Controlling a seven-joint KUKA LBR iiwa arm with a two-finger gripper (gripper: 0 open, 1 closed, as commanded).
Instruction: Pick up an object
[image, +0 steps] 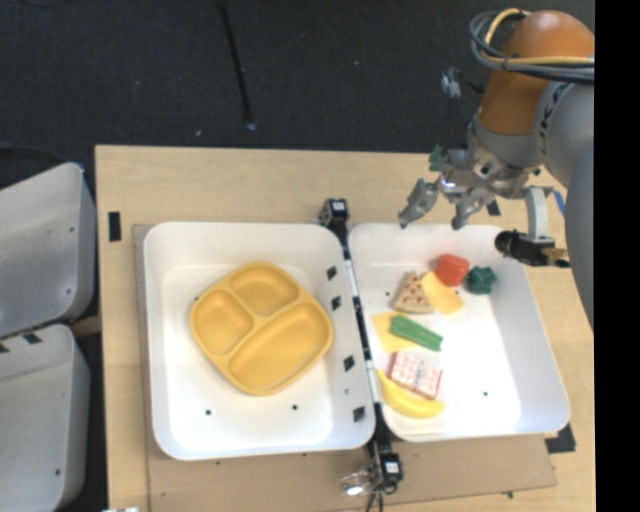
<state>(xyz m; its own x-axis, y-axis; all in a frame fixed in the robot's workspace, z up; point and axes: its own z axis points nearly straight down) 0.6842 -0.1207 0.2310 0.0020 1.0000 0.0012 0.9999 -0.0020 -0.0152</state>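
Note:
My gripper (437, 207) hangs open above the far edge of the right bin (500, 380), its two fingers spread with nothing between them. Below it in that bin lie a red pepper-like piece (451, 268), a dark green piece (481, 280), a pizza slice (410, 294), a yellow piece (442, 296), a green bar (416, 333), a red and white box (415, 373) and a banana (408, 400). The gripper is well above and behind all of them, touching none.
The left bin (170, 400) holds a yellow divided plate (262, 326). A ridge with black clips (352, 320) separates the two bins. A black fitting (525, 246) sits at the right bin's far right rim. Grey chairs (40, 260) stand to the left.

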